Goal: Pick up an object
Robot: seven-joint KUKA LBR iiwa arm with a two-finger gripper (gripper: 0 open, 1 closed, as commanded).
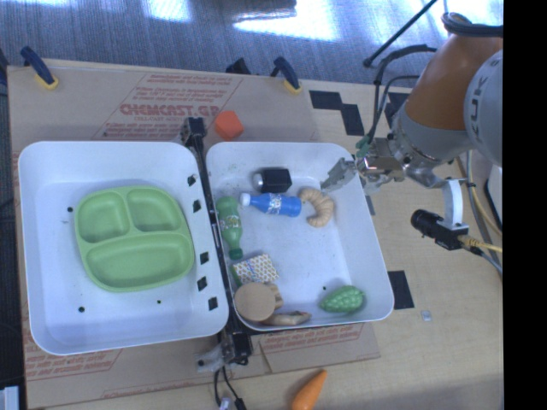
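Objects for picking lie in the right bin (363, 254), one of two white bins on the counter (427, 348); eight things can be counted in it. Taking that bin as landmark and going from its near edge to its far edge: outside it, just past its near rim, one orange carrot (308, 389) lies on the counter. Inside, at the near rim, sit one round wooden disc (256, 301) with a pale shell-like piece (289, 319) touching it, and one green knobbly toy (343, 299) toward the near right corner. Just behind the disc is one patterned wedge (255, 269). Along the bin's left wall lies one green bottle (229, 223). Farther in, one blue-and-white bottle (273, 203) lies on its side, its end touching one tan croissant (318, 206). Behind these sits one black block (273, 178). Beyond the bin's far rim, one orange cube (227, 125) rests on the cardboard. Left of the landmark bin, the second bin (38, 254) holds one green divided plate (133, 237). The hand (340, 173) hangs at the right bin's far right corner, above the croissant; whether its fingers are spread or pressed together cannot be told, and nothing shows between them.
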